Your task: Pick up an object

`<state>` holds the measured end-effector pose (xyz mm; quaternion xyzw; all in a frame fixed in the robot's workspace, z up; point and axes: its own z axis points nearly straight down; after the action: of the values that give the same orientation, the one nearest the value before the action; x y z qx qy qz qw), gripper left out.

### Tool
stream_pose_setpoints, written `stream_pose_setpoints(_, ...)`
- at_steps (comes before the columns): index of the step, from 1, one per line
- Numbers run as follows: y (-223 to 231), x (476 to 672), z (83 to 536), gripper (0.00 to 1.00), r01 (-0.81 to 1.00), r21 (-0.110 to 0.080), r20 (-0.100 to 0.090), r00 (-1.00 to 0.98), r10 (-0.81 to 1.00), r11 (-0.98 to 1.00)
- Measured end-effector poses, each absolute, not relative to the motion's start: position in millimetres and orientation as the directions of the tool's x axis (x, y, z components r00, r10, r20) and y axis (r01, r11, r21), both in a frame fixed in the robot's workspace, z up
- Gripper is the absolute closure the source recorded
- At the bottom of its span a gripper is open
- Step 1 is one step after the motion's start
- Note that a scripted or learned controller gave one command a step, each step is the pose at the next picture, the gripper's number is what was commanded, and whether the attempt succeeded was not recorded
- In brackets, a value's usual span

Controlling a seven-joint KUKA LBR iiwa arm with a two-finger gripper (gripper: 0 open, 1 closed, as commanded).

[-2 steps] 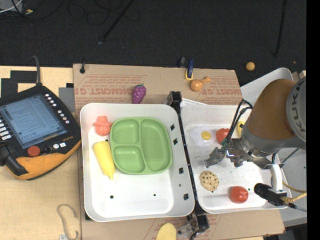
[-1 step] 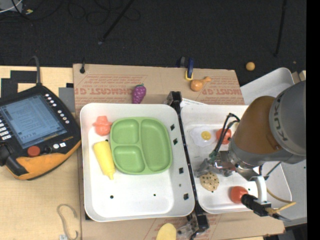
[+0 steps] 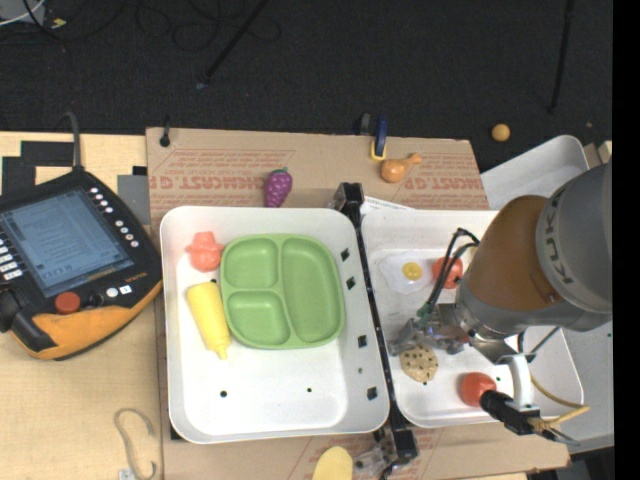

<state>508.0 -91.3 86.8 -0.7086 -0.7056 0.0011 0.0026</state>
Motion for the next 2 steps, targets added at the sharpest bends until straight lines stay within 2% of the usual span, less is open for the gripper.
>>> stream_pose_setpoints(1, -94, 508.1, 98, 1.00, 1.000, -0.004, 0.002, 0.014, 1.000, -0.014)
stream_pose_setpoints(2, -91, 500.0, 146, 1.00, 1.000, 0.001, 0.001, 0.005, 1.000, -0.005)
